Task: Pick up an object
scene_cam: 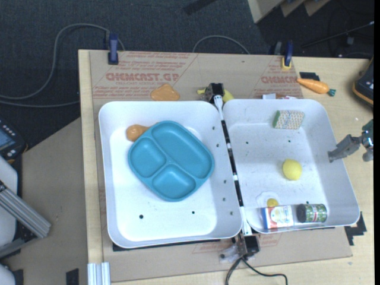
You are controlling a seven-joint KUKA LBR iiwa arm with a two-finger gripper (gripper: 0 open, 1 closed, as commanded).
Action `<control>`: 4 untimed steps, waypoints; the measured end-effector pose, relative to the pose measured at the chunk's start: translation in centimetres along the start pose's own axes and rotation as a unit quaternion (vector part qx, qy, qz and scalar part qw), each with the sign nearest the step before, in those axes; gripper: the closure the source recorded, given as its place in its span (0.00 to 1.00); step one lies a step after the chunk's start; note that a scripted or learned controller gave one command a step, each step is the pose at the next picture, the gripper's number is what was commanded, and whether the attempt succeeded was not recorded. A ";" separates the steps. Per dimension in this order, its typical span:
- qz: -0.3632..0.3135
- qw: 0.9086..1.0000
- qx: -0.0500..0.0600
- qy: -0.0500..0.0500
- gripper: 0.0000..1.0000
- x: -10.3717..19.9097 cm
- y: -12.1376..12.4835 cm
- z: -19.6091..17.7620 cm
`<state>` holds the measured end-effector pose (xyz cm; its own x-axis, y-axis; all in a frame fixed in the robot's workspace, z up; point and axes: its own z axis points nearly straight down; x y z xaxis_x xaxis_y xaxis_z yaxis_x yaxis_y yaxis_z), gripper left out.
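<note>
Wooden desk (89, 159) carried two white bins. Left bin (119, 218): blue divided plastic plate (171, 159). Right bin (261, 159): round yellow ball (291, 170), centre. Grey gripper (350, 146) at right rim, empty, fingers' spread indiscernible.

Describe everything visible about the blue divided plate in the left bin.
The blue plastic-looking divided plate is a rounded square with three compartments, one long and two smaller, all bare. It lies flat, turned at an angle, in the upper middle of the left white bin. A small orange object shows at its upper left edge, partly hidden beneath it.
</note>
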<state>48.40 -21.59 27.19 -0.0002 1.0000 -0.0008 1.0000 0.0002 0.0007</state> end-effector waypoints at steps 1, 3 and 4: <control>-0.003 1.000 0.006 0.004 0.00 4.3 4.4 16.1; 0.000 1.000 0.000 0.000 0.00 3.9 4.5 14.2; -0.001 1.000 0.002 0.001 0.00 5.9 6.4 19.0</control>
<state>54.79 -15.69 8.20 -0.0023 1.0000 0.0018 1.0000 0.0023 -0.0030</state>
